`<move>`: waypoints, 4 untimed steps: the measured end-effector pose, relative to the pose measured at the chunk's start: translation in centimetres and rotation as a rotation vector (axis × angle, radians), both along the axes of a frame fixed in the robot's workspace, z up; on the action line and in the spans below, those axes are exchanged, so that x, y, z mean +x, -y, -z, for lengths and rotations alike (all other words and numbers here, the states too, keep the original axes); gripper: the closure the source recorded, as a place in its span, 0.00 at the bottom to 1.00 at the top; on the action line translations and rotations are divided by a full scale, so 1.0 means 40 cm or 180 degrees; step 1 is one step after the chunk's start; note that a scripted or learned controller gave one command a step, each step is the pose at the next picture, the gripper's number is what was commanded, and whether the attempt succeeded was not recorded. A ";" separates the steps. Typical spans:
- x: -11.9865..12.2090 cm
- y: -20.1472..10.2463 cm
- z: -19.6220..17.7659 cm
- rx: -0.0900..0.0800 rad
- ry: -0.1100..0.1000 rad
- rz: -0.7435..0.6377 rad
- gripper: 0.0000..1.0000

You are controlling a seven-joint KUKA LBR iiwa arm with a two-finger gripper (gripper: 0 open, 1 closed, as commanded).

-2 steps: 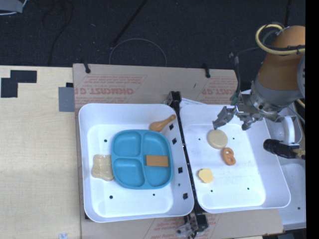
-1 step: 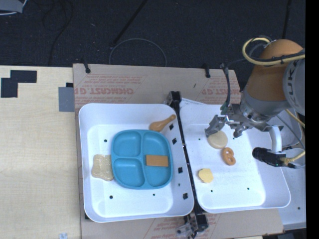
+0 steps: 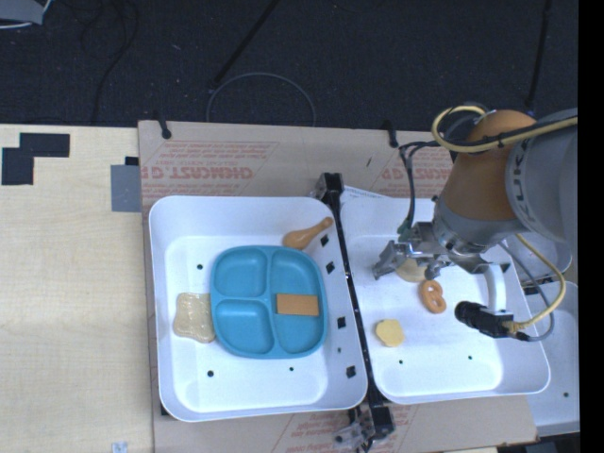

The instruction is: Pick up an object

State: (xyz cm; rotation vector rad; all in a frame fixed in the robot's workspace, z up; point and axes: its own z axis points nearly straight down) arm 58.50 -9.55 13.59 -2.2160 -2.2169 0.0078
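A camera is looking down at a slant on a bench where two shallow white bins are sitting side by side on a cardboard sheet [image 3: 236, 163]. In the left bin [image 3: 179, 385] a blue divided plate [image 3: 267, 302] is lying flat, with a small orange rectangular block [image 3: 297, 305] resting in its lower right compartment. A pale yellow, waffle-like piece [image 3: 193, 316] is lying just beside the plate's left edge, and an orange drumstick-shaped toy [image 3: 306, 235] is lying near the bin's upper right corner, close to the divider between the bins. In the right bin [image 3: 453, 376] a grey arm with an orange band [image 3: 486, 163] is reaching in from the right, and its gripper [image 3: 408, 258] is sitting low over the bin's upper middle, directly above a pale cream object [image 3: 411, 271] that is partly hidden under it; whether the gripper is open or closed cannot be told from this angle. An orange pretzel-shaped toy [image 3: 433, 296] is lying just to the right of the gripper, and a small round yellow piece [image 3: 389, 332] is lying apart, nearer the bin's front
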 end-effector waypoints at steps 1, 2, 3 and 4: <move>-0.002 -0.004 0.128 -0.0002 0.0010 0.0005 0.00; -0.001 0.001 0.096 -0.0002 0.0011 0.0024 1.00; 0.013 0.004 -0.060 -0.0006 0.0037 0.0000 1.00; 0.023 0.012 -0.219 -0.0007 0.0040 0.0001 1.00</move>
